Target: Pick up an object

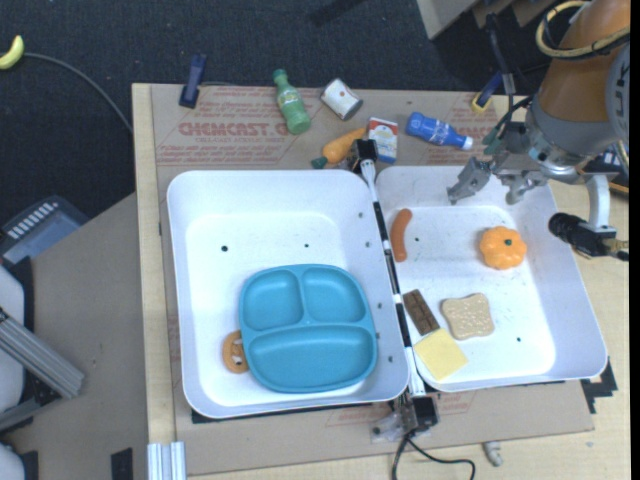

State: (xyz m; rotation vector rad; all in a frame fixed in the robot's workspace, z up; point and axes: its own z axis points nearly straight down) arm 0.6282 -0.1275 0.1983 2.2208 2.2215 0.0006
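So the gripper (492, 180) hangs over the far edge of the right bin (580, 298), its 2 fingers spread apart with nothing between them. Looks like the approach step to me, no grab yet. Nearest pick is the orange pumpkin toy (502, 247), sitting just below the fingers on bare white floor, with the sausage (400, 234) off to their left near the divider. Next move probably needs a short drop onto the pumpkin. Plenty of room around it; the toast (468, 316) and cheese slice (440, 354) lie further down.
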